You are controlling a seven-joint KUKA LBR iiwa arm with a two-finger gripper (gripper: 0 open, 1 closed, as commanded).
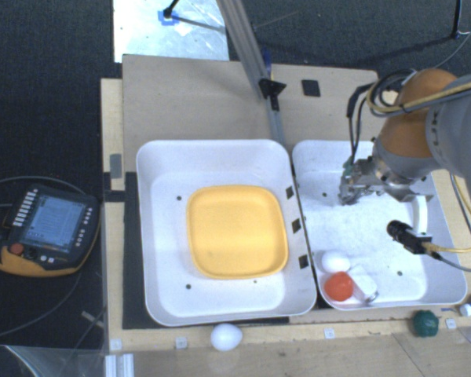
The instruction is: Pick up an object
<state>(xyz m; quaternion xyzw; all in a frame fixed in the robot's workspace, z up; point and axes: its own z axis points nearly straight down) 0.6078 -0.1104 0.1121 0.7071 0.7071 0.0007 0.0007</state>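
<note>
A square yellow plastic plate (pixel 238 231) lies flat in the left white bin (pixel 161 210). A white egg-shaped object (pixel 226 337) sits on the bench just outside that bin's front edge. In the right white bin (pixel 439 285), a white ball (pixel 335 261) touches an orange ball (pixel 340 287) at the front left corner. The gripper (pixel 350 192) hovers over that bin's back, well apart from them; I cannot tell its grip.

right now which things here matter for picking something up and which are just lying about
For the job:
- two-finger gripper, over the right white bin
- red round object, white egg-shaped object and white blocky piece in that bin's near corner

Lying about:
- yellow square plate in the left white bin
- white egg and dark green ball on the bench
- handheld control pendant
</note>
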